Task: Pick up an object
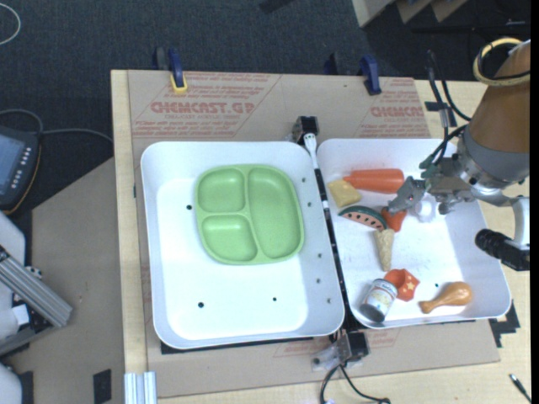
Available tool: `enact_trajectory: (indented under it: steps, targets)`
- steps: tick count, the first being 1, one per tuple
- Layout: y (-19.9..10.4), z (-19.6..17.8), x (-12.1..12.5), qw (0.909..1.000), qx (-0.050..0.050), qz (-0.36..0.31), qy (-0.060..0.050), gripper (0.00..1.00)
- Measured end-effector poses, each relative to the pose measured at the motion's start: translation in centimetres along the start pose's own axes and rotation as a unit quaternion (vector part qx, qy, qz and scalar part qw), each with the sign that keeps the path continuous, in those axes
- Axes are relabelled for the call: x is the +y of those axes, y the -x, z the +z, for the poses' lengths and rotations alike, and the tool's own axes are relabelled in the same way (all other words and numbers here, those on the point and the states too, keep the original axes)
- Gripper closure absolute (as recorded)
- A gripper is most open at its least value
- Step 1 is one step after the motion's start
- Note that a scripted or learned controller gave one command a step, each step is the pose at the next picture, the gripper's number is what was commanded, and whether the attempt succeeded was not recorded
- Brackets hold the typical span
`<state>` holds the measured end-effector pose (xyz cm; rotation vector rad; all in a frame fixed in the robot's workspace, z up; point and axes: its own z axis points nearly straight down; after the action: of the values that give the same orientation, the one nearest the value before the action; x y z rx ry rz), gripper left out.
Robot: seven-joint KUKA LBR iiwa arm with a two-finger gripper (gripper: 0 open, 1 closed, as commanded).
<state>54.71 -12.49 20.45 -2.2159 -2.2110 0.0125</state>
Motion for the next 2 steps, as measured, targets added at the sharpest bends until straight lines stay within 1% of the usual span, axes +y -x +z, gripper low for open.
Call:
enact_trajectory:
  steps: [1,2]
  targets:
    - [0.0,-0.7,0.3,1.0000,-0.001,-0.001,0.007,0.00]
    - [-0.2,4.6,-0.8,1.0000,0.000,-0.001,0.003,0.00]
